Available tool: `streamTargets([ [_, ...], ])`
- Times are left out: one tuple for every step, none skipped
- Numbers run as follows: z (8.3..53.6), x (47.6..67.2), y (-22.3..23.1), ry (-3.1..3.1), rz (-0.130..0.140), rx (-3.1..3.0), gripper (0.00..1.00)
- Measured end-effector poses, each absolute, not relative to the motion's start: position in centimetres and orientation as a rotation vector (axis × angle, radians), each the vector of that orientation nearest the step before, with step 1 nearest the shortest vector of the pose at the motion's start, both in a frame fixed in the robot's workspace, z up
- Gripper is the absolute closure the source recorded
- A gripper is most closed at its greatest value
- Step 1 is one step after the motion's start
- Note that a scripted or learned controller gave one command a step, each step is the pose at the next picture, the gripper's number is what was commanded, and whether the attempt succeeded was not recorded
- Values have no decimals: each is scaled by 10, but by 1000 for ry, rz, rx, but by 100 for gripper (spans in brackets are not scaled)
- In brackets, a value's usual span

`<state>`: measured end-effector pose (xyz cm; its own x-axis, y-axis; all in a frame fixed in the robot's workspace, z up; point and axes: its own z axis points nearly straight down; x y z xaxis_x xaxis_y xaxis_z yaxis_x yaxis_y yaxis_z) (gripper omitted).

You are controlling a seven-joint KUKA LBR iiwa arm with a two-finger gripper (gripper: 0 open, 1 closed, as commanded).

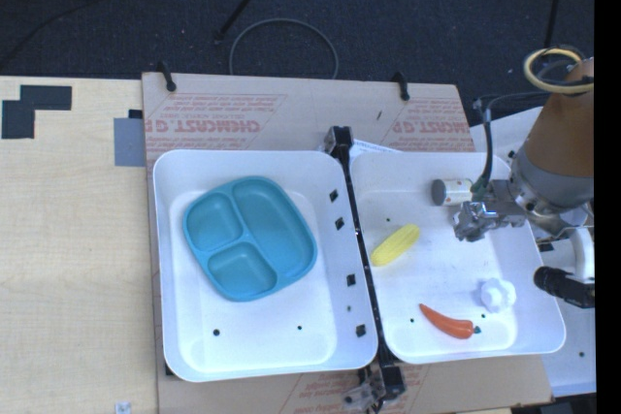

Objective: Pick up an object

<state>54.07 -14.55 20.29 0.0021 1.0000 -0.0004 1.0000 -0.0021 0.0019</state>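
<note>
1. The nearest candidate for a pick is the yellow corn cob, lying flat on the floor of the right bin, close to the divider between the two bins.
2. Its long axis runs diagonally, lower end toward the divider and upper end toward the arm's side of the bin.
3. From the end effector, the corn lies toward the left of the view and slightly nearer the camera, near but clearly apart, with bare bin floor between them.
4. Other things in the same bin: an orange chili pepper near the front wall, a small white crumpled object just up and right of it, and a grey cylinder just beside the end effector on its far-left side.
5. The end effector sits low over the right bin; nothing can be seen held in it, and how wide it stands cannot be told from this angle.
6. The left bin holds a blue divided plate, well apart from the arm.
</note>
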Motion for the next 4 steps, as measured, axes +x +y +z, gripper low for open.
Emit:
streamTargets([
  [257,535,-138,2221,3,2218,100],
  [261,533,-87,2229,-1,2219,100],
  [260,523,-29,2230,-2,2220,100],
  [238,521,25,2230,-4,2221,100],
])
